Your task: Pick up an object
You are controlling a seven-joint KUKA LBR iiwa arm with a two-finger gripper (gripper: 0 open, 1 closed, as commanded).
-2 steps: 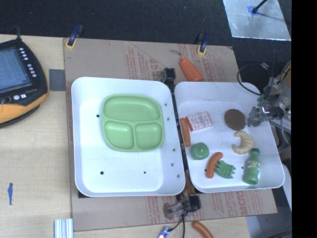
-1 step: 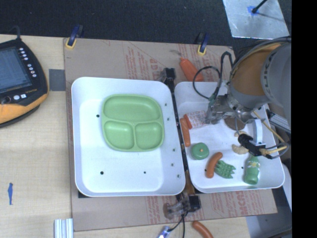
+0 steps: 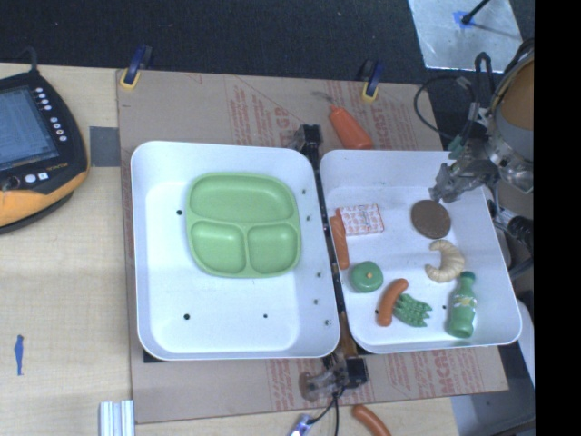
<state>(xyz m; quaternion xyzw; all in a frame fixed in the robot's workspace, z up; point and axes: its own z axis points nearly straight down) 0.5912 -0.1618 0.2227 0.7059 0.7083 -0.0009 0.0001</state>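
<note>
Left bin (image 3: 159, 243) holds a green divided plate (image 3: 243, 223), well left of the fingers (image 3: 451, 185). Right bin (image 3: 399, 166): fingers dark and blurred at its upper right, arm cut off by the frame; opening cannot be judged, nothing seen in their grip. Brown disc (image 3: 430, 218) just below them. Croissant (image 3: 446, 261), green bottle (image 3: 461, 306) lower. Orange sausage (image 3: 391, 301) lower left.

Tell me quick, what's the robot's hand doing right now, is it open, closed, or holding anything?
Hand: cannot be told. It sits over the top right corner of the right bin, just above the brown disc.
</note>
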